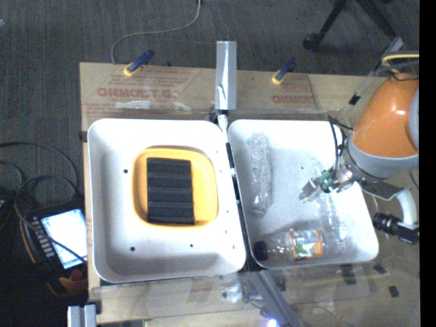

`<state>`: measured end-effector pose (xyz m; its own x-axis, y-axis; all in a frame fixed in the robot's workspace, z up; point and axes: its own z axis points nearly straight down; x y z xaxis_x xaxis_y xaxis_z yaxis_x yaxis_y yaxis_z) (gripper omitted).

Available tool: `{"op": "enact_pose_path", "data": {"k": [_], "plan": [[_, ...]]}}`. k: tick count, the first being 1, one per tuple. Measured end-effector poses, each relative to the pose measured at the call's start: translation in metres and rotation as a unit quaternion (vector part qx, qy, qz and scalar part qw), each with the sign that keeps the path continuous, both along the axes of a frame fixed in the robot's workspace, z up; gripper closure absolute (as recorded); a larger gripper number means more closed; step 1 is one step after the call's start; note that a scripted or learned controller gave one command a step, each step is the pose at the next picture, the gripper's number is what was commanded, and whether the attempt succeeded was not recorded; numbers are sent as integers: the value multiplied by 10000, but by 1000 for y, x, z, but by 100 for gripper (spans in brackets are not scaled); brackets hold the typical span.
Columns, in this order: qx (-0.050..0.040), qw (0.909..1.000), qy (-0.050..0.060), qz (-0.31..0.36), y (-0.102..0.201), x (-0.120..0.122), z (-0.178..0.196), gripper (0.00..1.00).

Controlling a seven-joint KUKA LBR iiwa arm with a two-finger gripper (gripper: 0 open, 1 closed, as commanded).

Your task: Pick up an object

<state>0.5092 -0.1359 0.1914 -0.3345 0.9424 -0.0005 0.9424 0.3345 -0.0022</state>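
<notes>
While the pincer [319,186] hovers in the right bin [286,131], its opening impossible to tell, the clear bottle [293,245] looks light, slippery; grip mid-body.

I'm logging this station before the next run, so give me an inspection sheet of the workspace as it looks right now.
Surface: two white bins side by side, left bin, right bin, on a cardboard-covered bench.
Job's things: yellow tray with black insert in left bin; clear bottle with orange label and crumpled clear plastic in right bin.
Clutter: two clamps on the bench's far edge.
Grippers: gripper over right bin, holding nothing visible.
Cables: black cable by arm; wires on floor.
Surroundings: carpet, tablet at left.
</notes>
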Motion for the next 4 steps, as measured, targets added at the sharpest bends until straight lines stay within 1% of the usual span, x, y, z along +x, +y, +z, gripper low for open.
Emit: {"op": "enact_pose_path", "data": {"k": [1, 2, 3, 4], "plan": [[4, 9998, -10, -217, 69, 24, 69, 0], [9, 9997, 8, -233, 48, -23, -9, 0], [10, 10000, 3, 75, 17, 57, -50, 0], [4, 9992, 0, -406, -7, -24, -7, 0]]}}
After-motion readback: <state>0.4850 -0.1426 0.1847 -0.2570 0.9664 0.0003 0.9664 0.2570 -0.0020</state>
